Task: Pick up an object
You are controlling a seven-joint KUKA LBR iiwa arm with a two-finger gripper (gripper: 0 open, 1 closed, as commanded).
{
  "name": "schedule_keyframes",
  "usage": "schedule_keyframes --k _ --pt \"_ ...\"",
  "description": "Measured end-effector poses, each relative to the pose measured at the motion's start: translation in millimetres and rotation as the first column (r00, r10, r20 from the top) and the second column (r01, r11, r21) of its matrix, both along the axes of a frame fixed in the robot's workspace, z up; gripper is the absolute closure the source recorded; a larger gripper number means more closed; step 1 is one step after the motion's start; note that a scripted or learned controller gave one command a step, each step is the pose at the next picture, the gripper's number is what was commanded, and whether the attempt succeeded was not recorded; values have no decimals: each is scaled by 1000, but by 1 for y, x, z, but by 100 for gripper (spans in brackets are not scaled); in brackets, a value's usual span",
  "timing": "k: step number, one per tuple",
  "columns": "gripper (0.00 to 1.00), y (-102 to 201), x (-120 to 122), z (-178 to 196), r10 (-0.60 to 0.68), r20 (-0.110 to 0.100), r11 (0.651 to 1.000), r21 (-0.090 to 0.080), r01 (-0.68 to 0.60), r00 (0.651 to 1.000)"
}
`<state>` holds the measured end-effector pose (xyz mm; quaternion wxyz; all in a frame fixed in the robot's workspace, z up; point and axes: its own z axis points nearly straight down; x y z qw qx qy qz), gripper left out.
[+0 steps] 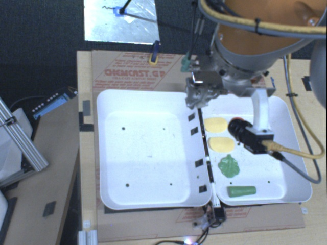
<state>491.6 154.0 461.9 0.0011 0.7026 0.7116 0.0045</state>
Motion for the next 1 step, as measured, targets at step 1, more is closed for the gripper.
schedule_keyframes --k 1 --pt "100 -111 3 4 -19 -3 1000 -6 19 1000"
